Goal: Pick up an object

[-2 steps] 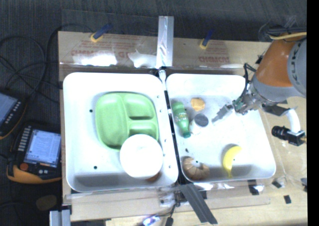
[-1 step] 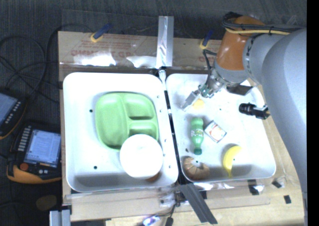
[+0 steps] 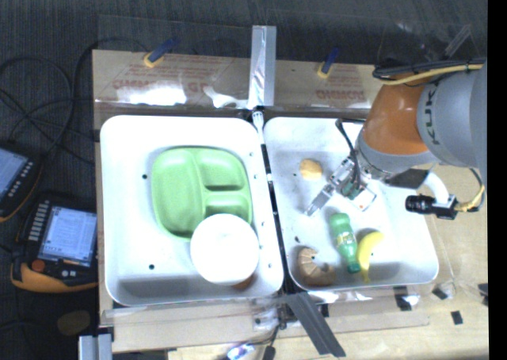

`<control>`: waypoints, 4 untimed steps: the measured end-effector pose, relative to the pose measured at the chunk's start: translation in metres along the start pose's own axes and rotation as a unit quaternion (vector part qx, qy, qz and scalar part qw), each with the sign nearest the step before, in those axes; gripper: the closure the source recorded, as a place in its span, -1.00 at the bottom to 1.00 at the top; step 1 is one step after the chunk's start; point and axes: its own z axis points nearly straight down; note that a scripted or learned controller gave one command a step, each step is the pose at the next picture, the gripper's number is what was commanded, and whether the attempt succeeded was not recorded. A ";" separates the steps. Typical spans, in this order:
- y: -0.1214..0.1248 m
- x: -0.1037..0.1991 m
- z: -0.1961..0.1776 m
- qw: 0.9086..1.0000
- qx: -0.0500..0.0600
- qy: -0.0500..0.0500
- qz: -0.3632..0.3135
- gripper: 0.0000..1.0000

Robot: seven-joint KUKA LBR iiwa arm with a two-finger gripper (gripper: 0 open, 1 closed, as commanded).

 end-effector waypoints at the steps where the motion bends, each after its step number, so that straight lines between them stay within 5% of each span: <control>1: 0.006 -0.018 -0.014 0.973 0.005 0.004 0.232 -1.00; 2: -0.036 0.049 -0.001 0.983 -0.001 -0.001 0.183 -1.00; 3: -0.051 0.076 -0.002 0.958 -0.004 -0.002 0.288 -1.00; 4: -0.050 0.077 -0.011 0.958 -0.004 0.000 0.287 1.00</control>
